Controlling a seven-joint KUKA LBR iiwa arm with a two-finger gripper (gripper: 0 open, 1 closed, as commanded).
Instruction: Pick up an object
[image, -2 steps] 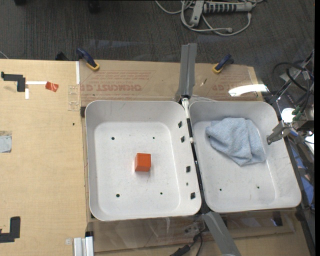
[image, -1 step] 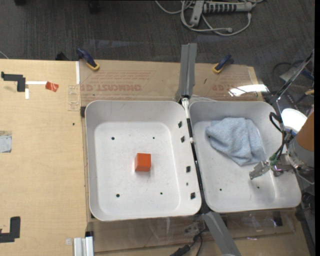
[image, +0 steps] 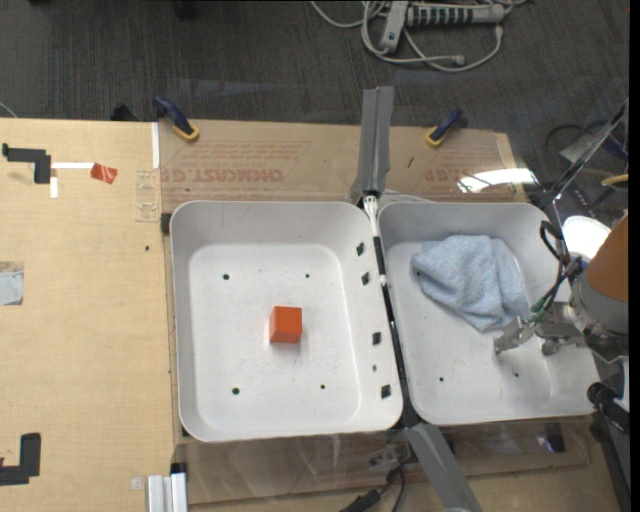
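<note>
Brown cardboard (image: 330, 165) covers the table (image: 80, 330) behind the two bins, pinned at its back edge by two clamps with blue and yellow handles, one (image: 176, 118) at the left and one (image: 444, 127) at the right. Beyond it, on the dark floor at the top, lie a power strip (image: 440, 14) and loops of pale cable (image: 420, 50). A grey metal bar (image: 375, 140) runs down from the cardboard to the seam where the bins meet. On the bare wood at far left sit a small red tag (image: 103, 173) and some black brackets (image: 28, 160).

Inside the left bin (image: 200, 230), a small orange-red block (image: 286, 325) rests on the floor a little below the middle, well apart from every wall, with nothing near it. It looks like a cube with plain flat faces, its top a shade brighter than its front.

Inside the right bin (image: 440, 400), a crumpled light blue cloth (image: 472, 278) lies in the upper middle, bunched into soft folds. Just beside its lower right edge hovers the gripper (image: 530, 340), low in the bin, with the arm (image: 605, 290) and its trailing wires (image: 552, 250) coming in from the right. Its metal fingers (image: 508, 340) point left toward the cloth; how far apart they stand cannot be told, and nothing is seen between them.
</note>
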